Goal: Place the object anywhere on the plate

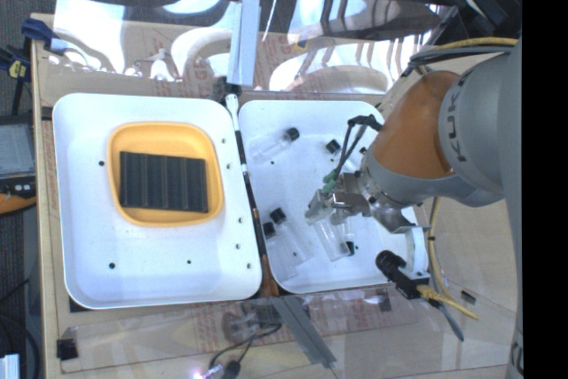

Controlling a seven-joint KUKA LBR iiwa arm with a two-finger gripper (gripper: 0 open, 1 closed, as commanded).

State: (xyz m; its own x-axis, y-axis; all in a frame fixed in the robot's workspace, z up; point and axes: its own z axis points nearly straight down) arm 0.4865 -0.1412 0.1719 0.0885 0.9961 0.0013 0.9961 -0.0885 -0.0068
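The grey arm's two-finger gripper [327, 210] hangs low over the right shallow white bin [306, 275], its metal parts blurred against the white floor; whether it grips anything cannot be told. Just beneath and beside it lies a clear, transparent plastic object [335, 240] with a small black piece at its edge, close to or touching the gripper. Other small black-capped clear pieces lie near the bin's upper part [289, 136] and lower left [275, 217]. On the arm's grey casing [461, 124], letters read "KU". Well apart, in the left white bin [80, 191], sits the rounded yellow plate [133, 151] with a dark ribbed insert [164, 182].
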